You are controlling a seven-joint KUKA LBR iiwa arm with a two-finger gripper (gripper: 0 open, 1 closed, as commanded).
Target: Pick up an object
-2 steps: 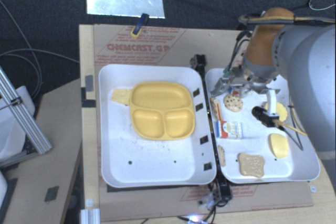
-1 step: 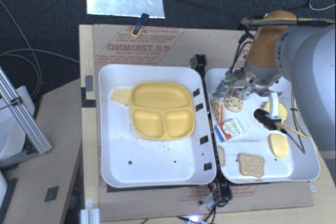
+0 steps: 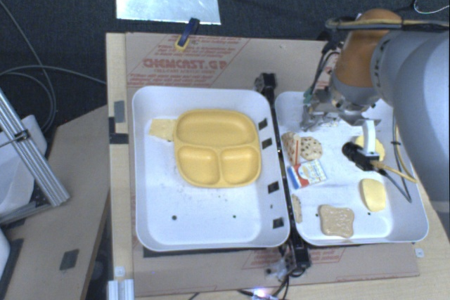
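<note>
The end effector [image 3: 314,116] is seen low over the right bin [image 3: 415,225], just above a cookie [image 3: 307,147]; its finger state cannot be told. A yellow tray [image 3: 214,147] is seen in the left bin [image 3: 151,221].

"CHEMCAST GP" on brown board [image 3: 211,53]

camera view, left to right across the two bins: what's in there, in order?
Pale yellow flat piece → yellow divided tray → chocolate-chip cookie → toast slice → yellow oval piece. The end effector hangs over the right bin, above the cookie.
</note>
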